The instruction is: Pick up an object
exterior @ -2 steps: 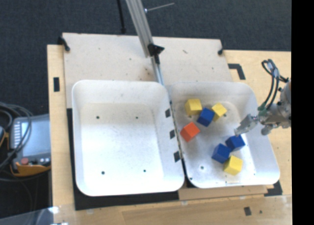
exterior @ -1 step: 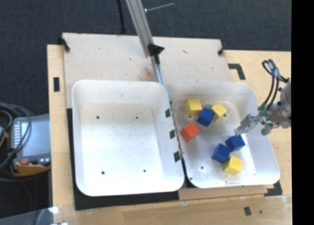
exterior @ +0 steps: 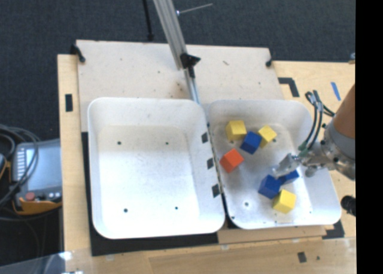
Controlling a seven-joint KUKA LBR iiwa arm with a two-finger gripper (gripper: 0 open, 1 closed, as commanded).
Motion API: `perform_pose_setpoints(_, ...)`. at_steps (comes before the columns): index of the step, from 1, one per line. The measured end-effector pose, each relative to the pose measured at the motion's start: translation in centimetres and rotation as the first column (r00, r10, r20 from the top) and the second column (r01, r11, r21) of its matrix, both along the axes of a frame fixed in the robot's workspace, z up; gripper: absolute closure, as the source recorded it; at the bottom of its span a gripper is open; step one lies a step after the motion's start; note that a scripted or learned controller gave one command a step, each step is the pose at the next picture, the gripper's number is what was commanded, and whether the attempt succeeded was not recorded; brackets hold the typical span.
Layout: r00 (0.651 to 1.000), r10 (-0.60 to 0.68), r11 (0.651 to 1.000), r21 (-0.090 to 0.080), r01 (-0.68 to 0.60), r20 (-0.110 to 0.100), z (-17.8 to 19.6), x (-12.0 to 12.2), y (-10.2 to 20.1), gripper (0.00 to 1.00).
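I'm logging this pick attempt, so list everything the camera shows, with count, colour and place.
bins: 2, white, side by side on the bench, left bin, right bin
yellow blocks: 3, in the right bin
blue blocks: 2 sure, right bin; a blue piece by the hand may be a third
orange block: 1, right bin
metal rail: 1, silver, slanting from the top
arm: 1, grey, from the right
hand: 1, above the right bin

You've got dark grey carpet around a light wooden bench, with a pale board laid on top. An aluminium strut slants in from the top. Cables and a handheld pendant sit at the left. Lighting's even.
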State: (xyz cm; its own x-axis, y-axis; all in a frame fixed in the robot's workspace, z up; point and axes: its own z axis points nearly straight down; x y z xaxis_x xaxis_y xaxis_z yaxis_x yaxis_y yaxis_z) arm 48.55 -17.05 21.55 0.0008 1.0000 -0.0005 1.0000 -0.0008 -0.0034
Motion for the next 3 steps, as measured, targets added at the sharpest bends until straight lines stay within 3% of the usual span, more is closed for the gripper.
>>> perform_pose_setpoints(2,1.0,0.0,1.0,0.0,0.0,0.0,-8.6,-0.1,-0.6,0.0)
perform_pose_setpoints(3,1.0,-0.006,1.0,0.001,0.006,0.009,-7.3,0.2,-0.6,1.0)
